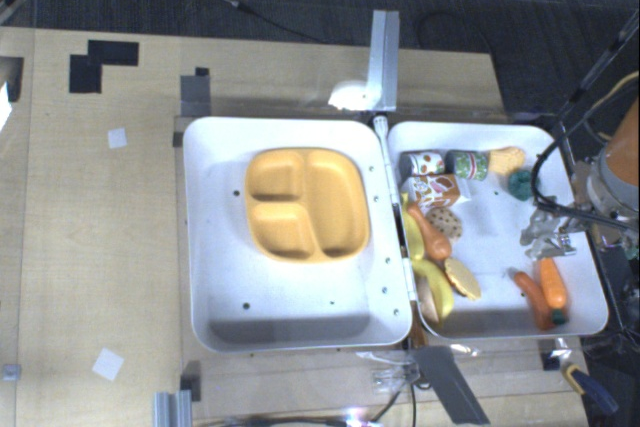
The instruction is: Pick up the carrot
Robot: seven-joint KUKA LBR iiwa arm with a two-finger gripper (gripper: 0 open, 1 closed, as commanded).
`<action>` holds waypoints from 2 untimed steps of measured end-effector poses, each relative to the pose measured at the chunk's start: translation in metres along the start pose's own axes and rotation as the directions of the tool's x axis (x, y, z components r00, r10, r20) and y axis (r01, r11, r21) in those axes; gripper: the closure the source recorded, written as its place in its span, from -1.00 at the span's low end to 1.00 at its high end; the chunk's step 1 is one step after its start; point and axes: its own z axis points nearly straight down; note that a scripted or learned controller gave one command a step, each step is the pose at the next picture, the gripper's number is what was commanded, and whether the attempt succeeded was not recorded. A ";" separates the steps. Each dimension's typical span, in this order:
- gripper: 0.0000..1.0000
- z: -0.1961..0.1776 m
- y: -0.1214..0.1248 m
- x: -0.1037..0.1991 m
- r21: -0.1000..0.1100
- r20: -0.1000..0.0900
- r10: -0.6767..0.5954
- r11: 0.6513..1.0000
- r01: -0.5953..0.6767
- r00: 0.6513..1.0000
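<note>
Arm: the grey arm came in from the right edge, its orange band showing near the edge above the right bin
Gripper: the gripper [548, 237] hung over the right part of the right bin [500, 215], just above the carrot; whether its jaws were spread or pressed together could not be told, and nothing was seen between them
Carrot: the carrot [552, 285] lay near the right bin's front right corner, orange with a green end pointing toward the front, just below the gripper
Neighbour: a thinner red-orange piece [530, 293] lay touching the carrot's left side
Left pile: along the right bin's left wall lay a sausage-like piece [430, 233], a banana [432, 283], a cookie [446, 221] and a round cracker [462, 279], packed close together
Back row: small cans [428, 163] and a dark bottle [468, 164] lay along the back wall
Left bin: the left bin [215, 245] held a yellow sectioned tray [305, 203] in its middle
</note>
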 end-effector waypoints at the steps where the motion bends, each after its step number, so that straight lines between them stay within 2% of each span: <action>1: 1.00 0.072 0.003 0.012 -0.001 0.001 -0.282 0.959 0.282 0.959; 2: 1.00 0.071 0.003 0.015 0.007 0.006 -0.659 0.752 0.659 0.752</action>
